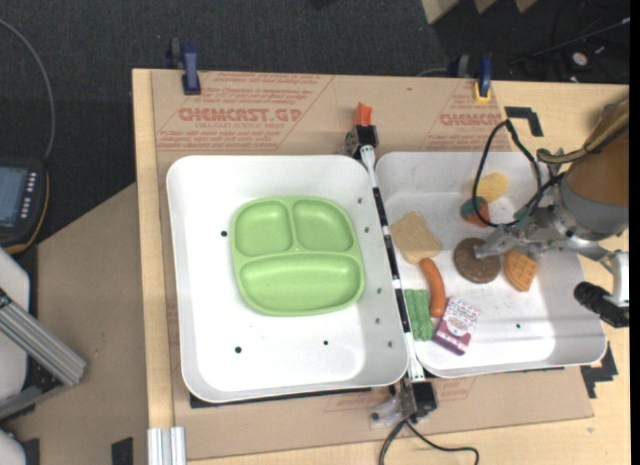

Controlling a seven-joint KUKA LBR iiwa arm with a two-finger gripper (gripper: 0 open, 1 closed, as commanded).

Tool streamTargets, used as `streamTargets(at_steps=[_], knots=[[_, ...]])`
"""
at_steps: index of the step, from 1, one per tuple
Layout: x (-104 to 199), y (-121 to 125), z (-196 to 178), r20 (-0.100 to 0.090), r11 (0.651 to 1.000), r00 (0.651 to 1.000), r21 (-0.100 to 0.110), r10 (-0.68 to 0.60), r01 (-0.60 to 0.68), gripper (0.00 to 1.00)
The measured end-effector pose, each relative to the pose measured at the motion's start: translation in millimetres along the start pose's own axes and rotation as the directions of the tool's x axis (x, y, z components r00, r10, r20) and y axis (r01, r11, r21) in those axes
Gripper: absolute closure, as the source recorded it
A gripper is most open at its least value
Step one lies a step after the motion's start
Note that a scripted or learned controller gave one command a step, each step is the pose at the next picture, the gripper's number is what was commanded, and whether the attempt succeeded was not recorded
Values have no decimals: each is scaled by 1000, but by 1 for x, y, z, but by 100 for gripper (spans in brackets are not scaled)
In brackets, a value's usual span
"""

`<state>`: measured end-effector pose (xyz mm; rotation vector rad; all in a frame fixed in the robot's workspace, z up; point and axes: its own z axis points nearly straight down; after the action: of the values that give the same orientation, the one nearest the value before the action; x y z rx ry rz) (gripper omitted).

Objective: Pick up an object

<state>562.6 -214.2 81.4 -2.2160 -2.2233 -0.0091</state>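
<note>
the left bin (200,283) has open floor all round the green divided plate (297,255), widest toward 6 o'clock. the right bin (560,338) is crowded: bread slice (415,236), brown disc (477,261), waffle piece (520,271), carrot (434,288), green strip (417,314) and small packet (456,325) cluster near centre. bare floor lies at 5 o'clock. a black cable (488,158) loops over the 12 o'clock part.

Bench (150,253), two white bins (200,353), seemingly touching
</note>
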Motion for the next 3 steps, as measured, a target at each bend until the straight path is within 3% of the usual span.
streamTargets(at_steps=[1, 2, 3], knots=[[46, 93, -5, 7, 1000, 1000, -6, -5, 5, 0], [43, 91, -17, 9, 1000, 1000, -8, 0, 1, 100], [-14, 103, -91, 13, 1000, 1000, -8, 6, -6, 100]])
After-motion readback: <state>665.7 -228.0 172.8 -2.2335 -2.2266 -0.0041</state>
